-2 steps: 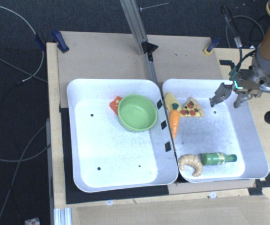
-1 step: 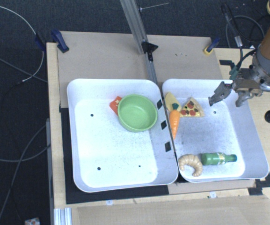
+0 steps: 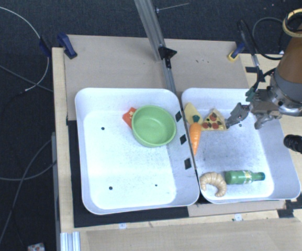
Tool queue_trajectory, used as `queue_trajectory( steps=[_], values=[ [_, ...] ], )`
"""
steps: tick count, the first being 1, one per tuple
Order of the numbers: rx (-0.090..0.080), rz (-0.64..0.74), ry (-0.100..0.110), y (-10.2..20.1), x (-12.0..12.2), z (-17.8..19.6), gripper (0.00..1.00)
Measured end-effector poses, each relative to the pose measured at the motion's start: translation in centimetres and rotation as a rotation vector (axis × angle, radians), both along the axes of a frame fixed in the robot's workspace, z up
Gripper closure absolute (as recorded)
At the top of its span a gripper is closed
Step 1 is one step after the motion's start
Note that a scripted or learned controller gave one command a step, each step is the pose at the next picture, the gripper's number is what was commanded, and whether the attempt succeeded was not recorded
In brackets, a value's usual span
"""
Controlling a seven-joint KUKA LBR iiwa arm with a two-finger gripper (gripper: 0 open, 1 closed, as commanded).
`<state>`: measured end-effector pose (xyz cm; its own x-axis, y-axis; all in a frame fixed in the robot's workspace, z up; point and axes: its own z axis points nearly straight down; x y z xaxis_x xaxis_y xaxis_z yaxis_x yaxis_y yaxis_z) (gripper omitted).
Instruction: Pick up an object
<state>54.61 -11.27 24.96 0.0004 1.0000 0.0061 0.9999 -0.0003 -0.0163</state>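
1. We see the left bin point(image 3: 96, 190) well to the left of the fingers, holding a green bowl point(image 3: 153, 125) with a small orange-red piece point(image 3: 127, 116) touching its left rim.
2. The right bin point(image 3: 284, 179) lies under the gripper point(image 3: 250, 117), whose two fingers point(image 3: 236, 115) stand spread apart with nothing between them.
3. The green bottle point(image 3: 244, 178) lies on its side below the fingers, long axis left to right, neck pointing right.
4. The croissant point(image 3: 214, 184) sits just left of the bottle's base.
5. The carrot point(image 3: 194, 136) lies left of the fingers, pointing down along the bin wall.
6. The pizza slice point(image 3: 213, 121) sits just beside the left finger, a yellow piece point(image 3: 191, 111) beyond it.
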Motion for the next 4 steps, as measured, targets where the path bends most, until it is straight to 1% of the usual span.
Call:
queue_trajectory(
  steps=[1,2,3,4],
  values=[
    [0.001,0.0,0.003,1.1,0.0,-5.7,0.0],
    [0.001,-0.001,0.002,0.4,0.2,-11.7,0.0],
    [0.001,-0.001,-0.009,0.5,0.4,-10.0,1.0],
    [-0.006,0.001,-0.025,0.0,0.9,-3.4,1.0]
  ],
)
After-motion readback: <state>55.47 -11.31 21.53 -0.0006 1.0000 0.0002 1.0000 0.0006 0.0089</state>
